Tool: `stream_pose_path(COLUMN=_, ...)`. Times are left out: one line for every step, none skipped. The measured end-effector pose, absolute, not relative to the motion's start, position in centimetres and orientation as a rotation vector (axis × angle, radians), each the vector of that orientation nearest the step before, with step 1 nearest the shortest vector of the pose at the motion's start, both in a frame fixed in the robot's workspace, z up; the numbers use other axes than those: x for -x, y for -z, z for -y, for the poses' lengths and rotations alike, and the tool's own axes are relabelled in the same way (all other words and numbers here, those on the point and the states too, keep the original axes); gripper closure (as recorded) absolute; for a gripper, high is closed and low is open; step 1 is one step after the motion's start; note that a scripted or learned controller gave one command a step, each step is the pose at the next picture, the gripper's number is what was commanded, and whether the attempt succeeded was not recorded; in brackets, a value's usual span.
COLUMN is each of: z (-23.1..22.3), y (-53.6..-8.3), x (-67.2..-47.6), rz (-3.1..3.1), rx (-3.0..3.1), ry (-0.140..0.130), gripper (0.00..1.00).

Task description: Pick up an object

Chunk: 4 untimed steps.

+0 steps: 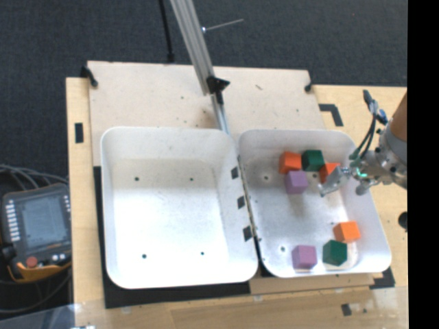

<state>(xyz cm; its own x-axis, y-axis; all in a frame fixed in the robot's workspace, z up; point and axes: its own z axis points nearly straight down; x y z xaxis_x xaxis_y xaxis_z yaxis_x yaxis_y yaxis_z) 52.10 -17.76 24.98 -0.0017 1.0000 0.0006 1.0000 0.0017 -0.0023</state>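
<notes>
Near edge, right bin (274, 266): at 6 o'clock inside it I see a purple cube (304, 256) just beside a dark green cube (335, 252), and an orange cube (348, 232) just above the green one, near 5 o'clock.

Middle of right bin: bare white floor between the two groups of cubes.

Far cluster: toward 12 o'clock sit a second orange cube (291, 162), a second green cube (313, 160) touching it on its right, and a second purple cube (297, 181) just below them. A third orange block (328, 171) is partly hidden behind the gripper.

Gripper (336, 181): it hangs at 3 o'clock in the right bin, beside the far cluster. I cannot tell whether it is spread or pressed together, and I see nothing pinched.

Left bin (110, 184): white floor with a few dark specks.

Far side: a slanted metal rail (195, 40) rises beyond the bins at 12 o'clock.

Risk: I judge the far cluster too tightly packed; a descent there could strike a neighbouring cube and push the target aside, leaving nothing grasped.

Second risk: the rim is close at 3 o'clock, so a drift could clip the wall.
</notes>
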Motion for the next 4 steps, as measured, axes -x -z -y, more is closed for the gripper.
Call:
stream_pose_path(z=17.8, y=-25.2, x=-52.2, rz=2.223, rx=2.222, ry=0.002, gripper=0.0)
stream_pose_path(z=17.6, y=-20.7, x=-52.8, rz=2.217, rx=2.223, ry=-0.004, gripper=0.0)
stream_pose_path(z=18.6, y=-15.5, x=-53.4, rz=2.217, rx=2.222, ry=-0.006, gripper=0.0)
stream_pose_path(z=18.7, y=-10.2, x=-53.3, rz=2.217, rx=2.222, ry=-0.005, gripper=0.0)
